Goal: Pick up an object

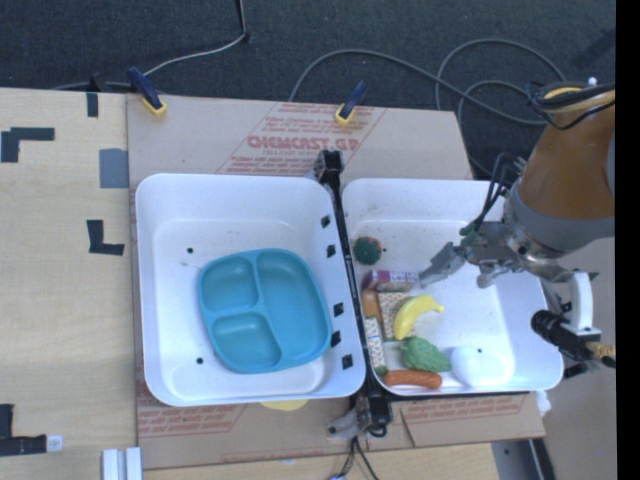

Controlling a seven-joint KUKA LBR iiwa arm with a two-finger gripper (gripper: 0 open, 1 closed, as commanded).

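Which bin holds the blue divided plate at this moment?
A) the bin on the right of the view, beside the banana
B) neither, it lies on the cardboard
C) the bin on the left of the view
C: the blue divided plate lies flat in the left bin, while the banana sits in the right bin.

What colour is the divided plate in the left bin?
The plate is light blue, seen clearly in the camera view.
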